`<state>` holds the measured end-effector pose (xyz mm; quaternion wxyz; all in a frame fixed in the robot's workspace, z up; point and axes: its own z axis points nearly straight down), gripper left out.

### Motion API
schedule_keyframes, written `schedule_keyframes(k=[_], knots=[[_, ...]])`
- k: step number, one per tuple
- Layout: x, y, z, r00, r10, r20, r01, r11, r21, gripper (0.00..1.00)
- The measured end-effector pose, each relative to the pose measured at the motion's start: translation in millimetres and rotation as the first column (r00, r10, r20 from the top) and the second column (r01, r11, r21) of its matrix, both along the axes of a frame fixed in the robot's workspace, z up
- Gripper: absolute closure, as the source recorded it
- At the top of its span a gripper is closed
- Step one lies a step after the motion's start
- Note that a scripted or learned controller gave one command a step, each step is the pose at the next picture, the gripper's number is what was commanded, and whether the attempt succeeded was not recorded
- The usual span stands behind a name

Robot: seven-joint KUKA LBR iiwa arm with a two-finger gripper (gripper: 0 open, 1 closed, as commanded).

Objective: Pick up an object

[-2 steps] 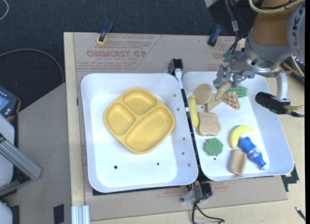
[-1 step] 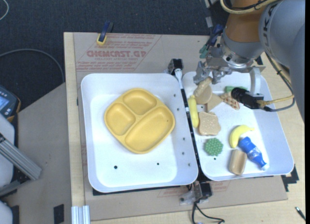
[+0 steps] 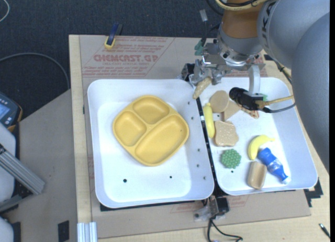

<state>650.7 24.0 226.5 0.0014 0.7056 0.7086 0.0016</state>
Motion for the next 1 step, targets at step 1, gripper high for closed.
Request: schedule_keyframes(k=[1], knots=[[1.7,-18.3,-8.4,1.0,-0.006,-0.005,0.006,1.0,-0.001,1.0]])
